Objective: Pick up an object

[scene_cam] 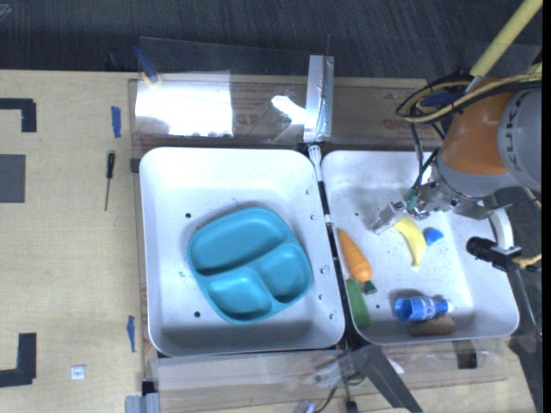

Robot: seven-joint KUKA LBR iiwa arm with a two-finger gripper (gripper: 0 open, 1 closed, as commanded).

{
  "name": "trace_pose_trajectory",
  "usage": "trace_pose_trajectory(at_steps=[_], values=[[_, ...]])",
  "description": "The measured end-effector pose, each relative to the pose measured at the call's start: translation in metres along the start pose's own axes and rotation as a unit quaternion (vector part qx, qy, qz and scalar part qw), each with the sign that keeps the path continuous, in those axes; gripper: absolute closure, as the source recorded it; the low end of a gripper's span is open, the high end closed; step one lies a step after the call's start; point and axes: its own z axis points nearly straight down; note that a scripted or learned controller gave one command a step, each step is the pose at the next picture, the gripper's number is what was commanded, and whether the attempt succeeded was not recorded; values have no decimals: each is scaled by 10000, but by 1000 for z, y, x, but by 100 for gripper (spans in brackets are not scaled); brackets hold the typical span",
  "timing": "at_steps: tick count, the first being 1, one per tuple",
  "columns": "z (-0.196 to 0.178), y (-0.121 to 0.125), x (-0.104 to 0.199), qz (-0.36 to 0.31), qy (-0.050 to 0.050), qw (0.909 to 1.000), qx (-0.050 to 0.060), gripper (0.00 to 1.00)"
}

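Observation:
In the right bin (482,317) a yellow banana (411,239) lies near the middle, with a small blue piece (434,235) at its right. My gripper (389,218) hangs just above and left of the banana's top end, with nothing seen in its grasp. An orange carrot (355,256) and a green vegetable (358,306) lie along the bin's left wall. A blue bottle (420,306) rests on its side near the front, with a brown object (432,324) just below it.
The left bin (164,196) holds a blue divided plate (250,263). The arm's orange band (478,140) and cables hang over the right bin's back right corner. A black clamp (491,249) juts in at the right rim.

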Motion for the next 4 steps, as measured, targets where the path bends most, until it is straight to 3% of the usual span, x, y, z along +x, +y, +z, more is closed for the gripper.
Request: trace_pose_trajectory(at_steps=[1,2,3,4], values=[[1,-4,-16,1160,-3,9933,8,0],[-12,-2,-16,1161,-19,9932,-30,100],[-103,59,57,1431,14,9897,-28,100],[-98,51,90,-385,21,9993,33,100]])
